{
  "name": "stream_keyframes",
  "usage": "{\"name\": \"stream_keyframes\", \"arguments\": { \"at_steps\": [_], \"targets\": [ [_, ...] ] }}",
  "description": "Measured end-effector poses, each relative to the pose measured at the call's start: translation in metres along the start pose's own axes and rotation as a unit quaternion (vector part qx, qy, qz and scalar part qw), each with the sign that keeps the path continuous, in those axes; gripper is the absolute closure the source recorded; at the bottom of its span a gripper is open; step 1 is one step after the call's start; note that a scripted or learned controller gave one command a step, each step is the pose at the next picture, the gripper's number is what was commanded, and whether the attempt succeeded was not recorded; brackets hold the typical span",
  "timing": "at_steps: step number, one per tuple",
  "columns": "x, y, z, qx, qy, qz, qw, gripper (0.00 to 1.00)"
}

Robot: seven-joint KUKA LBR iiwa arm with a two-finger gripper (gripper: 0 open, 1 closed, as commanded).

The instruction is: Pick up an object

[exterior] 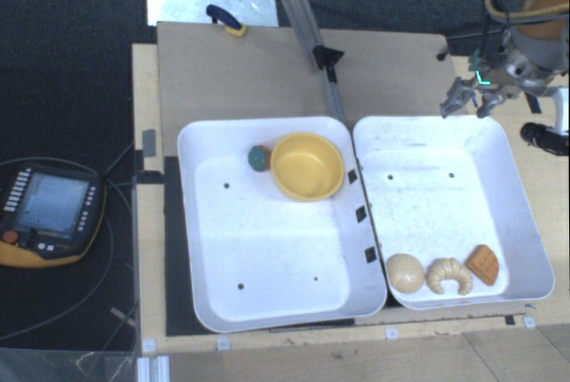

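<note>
My gripper (pixel 470 102) hangs above the far edge of the right bin (pixel 445 184), fingers spread with nothing between them. Along that bin's near edge lie a round beige bun (pixel 405 272), a pale croissant (pixel 451 275) and a small orange waffle piece (pixel 484 264). In the left bin (pixel 258 256) a yellow bowl (pixel 306 166) sits at the far right corner, with a small teal ball (pixel 259 158) touching its left side.
A metal pole (pixel 303 11) slants over the bench behind the bins. A yellow-and-black clamp (pixel 226 19) lies on the bench's far left. A teach pendant (pixel 46 211) rests on the floor at left.
</note>
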State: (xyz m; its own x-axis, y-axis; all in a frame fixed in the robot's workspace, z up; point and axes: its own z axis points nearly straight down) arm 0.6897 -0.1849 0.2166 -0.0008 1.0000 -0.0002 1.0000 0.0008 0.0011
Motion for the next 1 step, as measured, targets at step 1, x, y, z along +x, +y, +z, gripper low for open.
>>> {"name": "stream_keyframes", "arguments": {
  "at_steps": [1],
  "targets": [
    [0.0,0.0,0.0,0.0,0.0,0.0,1.0,0.0]
  ]
}}
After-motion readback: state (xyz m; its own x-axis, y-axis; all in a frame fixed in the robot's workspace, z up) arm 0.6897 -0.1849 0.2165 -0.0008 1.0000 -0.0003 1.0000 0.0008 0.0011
